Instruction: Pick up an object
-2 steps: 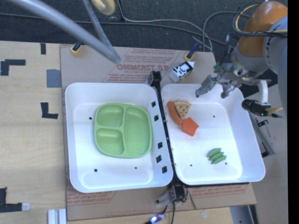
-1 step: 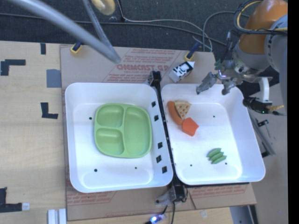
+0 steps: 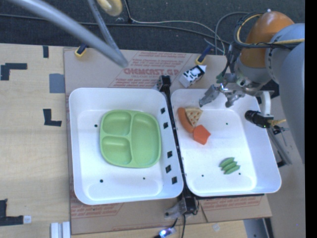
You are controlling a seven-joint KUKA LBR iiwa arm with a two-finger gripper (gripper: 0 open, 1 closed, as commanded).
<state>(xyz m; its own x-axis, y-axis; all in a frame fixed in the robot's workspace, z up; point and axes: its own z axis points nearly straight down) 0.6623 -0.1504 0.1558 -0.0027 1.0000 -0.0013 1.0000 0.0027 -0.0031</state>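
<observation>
Objects: three lay in the right bin (image 3: 257,148), none between the fingers
Left bin (image 3: 79,133): held a green divided plate (image 3: 131,138), lying flat near its middle
Cheese wedge (image 3: 193,116): near the right bin's upper left; touching an orange block (image 3: 200,134) just below it
Green pea pod (image 3: 229,165): lower right, well apart from both
Gripper (image 3: 221,98): hung over the right bin's top edge; fingers spread apart, clasping nothing

We see a wooden bench (image 3: 29,133) with a brown cardboard sheet (image 3: 143,66) on it. On the sheet stand two white bins side by side: the left bin (image 3: 84,103) and the right bin (image 3: 257,177). Black tape marks (image 3: 49,117) lie on the bare wood.
</observation>
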